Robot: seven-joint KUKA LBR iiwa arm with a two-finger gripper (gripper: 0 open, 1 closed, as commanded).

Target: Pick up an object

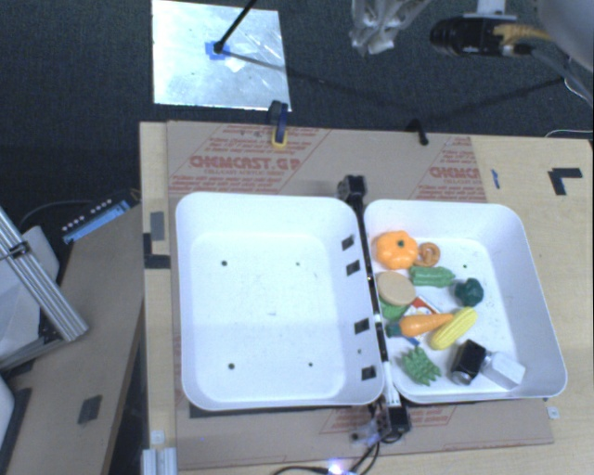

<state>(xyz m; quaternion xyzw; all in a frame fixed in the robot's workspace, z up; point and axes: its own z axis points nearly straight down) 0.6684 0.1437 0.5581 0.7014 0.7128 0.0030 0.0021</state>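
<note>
Currently the gripper [376,28] hangs high at the far edge of the view, well away from both bins, blurred so you cannot tell its state, and nothing is seen in it. Every object lies in the right bin [534,278]: the toy pumpkin [396,249], the corn cob [454,327], the carrot [425,324]. You are at the approach step; next, I judge, descend over one free piece such as the pumpkin.

Below me the floor [74,111] is dark blue-grey carpet, with a shiny metal plate [218,56] lying on it and black cables [445,93] trailing across. My wooden bench [158,176] carries a cardboard sheet [260,158] printed in red. At my left stand an aluminium rail [37,278] and another tabletop [83,362].
</note>
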